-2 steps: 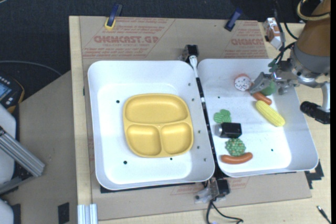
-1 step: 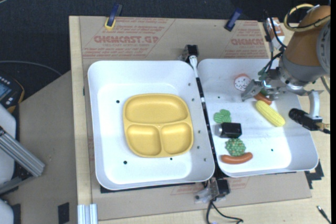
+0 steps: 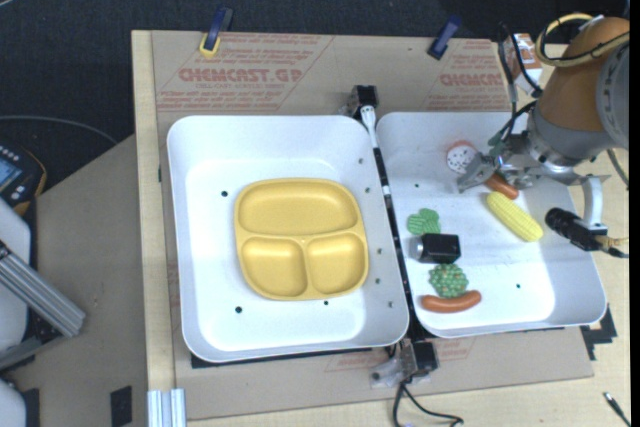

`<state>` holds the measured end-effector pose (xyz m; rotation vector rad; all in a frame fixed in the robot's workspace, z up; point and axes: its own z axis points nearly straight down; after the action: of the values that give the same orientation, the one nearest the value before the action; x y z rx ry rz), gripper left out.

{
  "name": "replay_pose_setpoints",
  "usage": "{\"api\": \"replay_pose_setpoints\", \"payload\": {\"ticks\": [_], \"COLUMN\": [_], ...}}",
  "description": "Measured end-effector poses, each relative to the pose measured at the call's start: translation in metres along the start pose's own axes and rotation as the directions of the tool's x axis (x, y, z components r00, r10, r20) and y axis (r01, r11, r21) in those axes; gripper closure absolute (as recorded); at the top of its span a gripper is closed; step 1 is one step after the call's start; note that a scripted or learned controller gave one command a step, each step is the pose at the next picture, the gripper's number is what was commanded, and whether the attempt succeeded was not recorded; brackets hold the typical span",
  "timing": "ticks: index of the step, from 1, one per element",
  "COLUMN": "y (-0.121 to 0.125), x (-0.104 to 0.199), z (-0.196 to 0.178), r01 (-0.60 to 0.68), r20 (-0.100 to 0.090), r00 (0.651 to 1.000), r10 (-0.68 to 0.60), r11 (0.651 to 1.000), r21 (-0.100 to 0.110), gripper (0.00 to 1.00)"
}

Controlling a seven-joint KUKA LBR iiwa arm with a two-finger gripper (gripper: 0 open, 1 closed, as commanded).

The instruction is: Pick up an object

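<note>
Beside corn cob [image 3: 514,216], end effector [image 3: 487,174]

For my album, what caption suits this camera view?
Robot gripper hovering over toy food in the right bin; yellow tray in the left bin.

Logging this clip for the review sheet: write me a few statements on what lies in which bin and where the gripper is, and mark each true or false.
1. The yellow divided plate lies in the left bin. True.
2. The corn cob lies in the left bin. False: it lies in the right bin, below the gripper.
3. The sausage lies near the right bin's front edge. True.
4. The gripper is over the yellow plate. False: it is over the right bin's far part, beside an orange piece.
5. The small black block lies between two green pieces. True.
</note>
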<state>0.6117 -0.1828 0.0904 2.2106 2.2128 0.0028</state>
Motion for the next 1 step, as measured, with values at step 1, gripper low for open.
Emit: {"api": "replay_pose_setpoints", "payload": {"ticks": [1], "y": [0.0007], "x": [0.0001], "z": [-0.0109], "r01": [-0.001], "r20": [0.000], "r00": [1.000], "r10": [0.001], "r11": [1.000], "r21": [-0.003], "gripper": [1.00]}}
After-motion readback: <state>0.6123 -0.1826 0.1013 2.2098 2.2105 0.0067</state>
